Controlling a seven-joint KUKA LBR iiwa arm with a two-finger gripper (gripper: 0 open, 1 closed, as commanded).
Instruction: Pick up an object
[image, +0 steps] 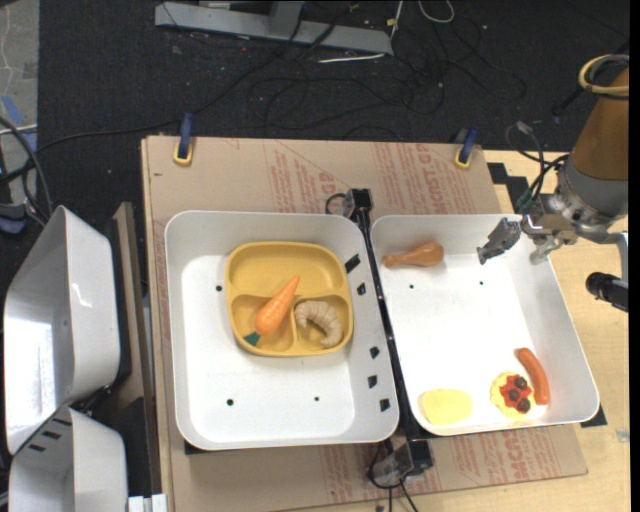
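My gripper (520, 245) hangs over the far right rim of the right bin (480, 320), open, with nothing between its fingers (496, 242). A brown drumstick (415, 256) lies at the back of that bin, to the left of the gripper and apart from it. Along the bin's near edge are a yellow disc (445, 405), a small round pizza piece (514, 393) and an orange sausage (534, 373). In the left bin (200, 380) a yellow divided plate (262, 265) carries a carrot (277, 305) and a pale shrimp (320, 320).
Both bins rest on a cardboard sheet (300, 170) held by two yellow clamps (183, 150) at the back. White containers (55, 320) stand off the bench's left side. Cables lie on the dark floor behind.
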